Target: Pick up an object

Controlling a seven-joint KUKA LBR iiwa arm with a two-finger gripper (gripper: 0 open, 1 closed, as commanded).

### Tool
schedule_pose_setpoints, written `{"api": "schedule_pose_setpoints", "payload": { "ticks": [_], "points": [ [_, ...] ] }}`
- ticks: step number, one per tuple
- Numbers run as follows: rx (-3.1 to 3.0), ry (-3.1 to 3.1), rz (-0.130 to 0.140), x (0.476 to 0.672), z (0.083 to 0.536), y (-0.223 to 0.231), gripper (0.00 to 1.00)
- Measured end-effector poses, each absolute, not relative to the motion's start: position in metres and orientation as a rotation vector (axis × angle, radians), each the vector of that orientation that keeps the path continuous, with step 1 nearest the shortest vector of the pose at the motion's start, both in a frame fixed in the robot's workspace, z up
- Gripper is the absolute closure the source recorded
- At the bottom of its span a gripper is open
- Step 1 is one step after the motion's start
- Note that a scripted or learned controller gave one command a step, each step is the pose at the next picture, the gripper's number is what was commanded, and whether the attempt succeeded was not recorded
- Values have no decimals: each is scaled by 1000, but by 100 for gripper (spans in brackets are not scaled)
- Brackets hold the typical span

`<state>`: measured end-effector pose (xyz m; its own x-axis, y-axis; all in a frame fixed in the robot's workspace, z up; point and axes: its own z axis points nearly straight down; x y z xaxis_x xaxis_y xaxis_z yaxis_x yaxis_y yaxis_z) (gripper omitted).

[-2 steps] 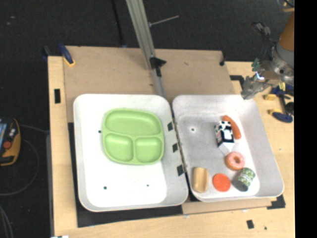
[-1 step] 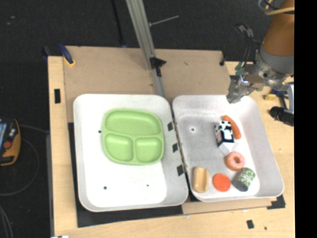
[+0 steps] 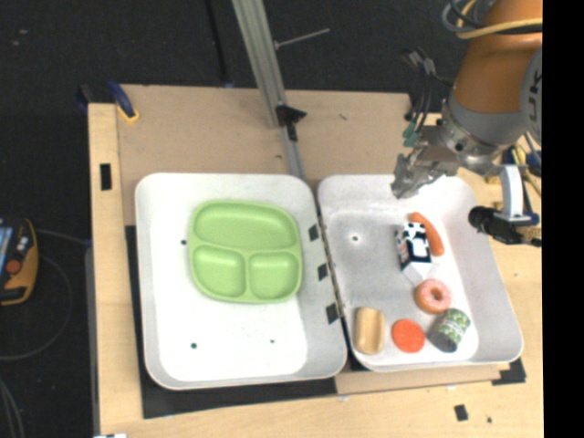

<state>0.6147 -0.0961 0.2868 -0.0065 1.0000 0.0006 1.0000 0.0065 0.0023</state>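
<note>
- From my desk I see the gripper (image 3: 408,182) hanging over the far edge of the right bin (image 3: 365,210). I can't tell how its business end is set or whether it has anything in it; nothing shows there that I'd call a held item.
- The pickable things all lie in the right bin, on the side of the gripper nearer the camera: a carrot (image 3: 427,233) touching a black-and-white box (image 3: 413,245) just past the gripper, then a donut (image 3: 432,296) further on, and along the bin's near wall a bread roll (image 3: 369,329), an orange disc (image 3: 409,336) and a dark can (image 3: 449,328).
- My first worry is the carrot and box pair. They are pressed together, so a descent there could catch both, or shove one aside and close on air.
- The donut sits close beyond the box. A sloppy approach from the gripper's side might knock the box into it.
- The can and disc lie just beside each other, hard by the near wall. I judge the wall could block a clean grasp, and the can, being round, may roll away.
- The roll looks the easiest target, being a little apart from the disc, though it also hugs the wall.
- The green tray (image 3: 245,249) in the left bin (image 3: 164,336) is well away from the gripper and broad, so I would not expect a good grip on it.
</note>
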Motion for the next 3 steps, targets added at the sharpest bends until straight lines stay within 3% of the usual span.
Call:
{"api": "schedule_pose_setpoints", "payload": {
  "ticks": [3],
  "points": [
    [2213, 2230, 1, 572, 263, 64, 100]
  ]
}}
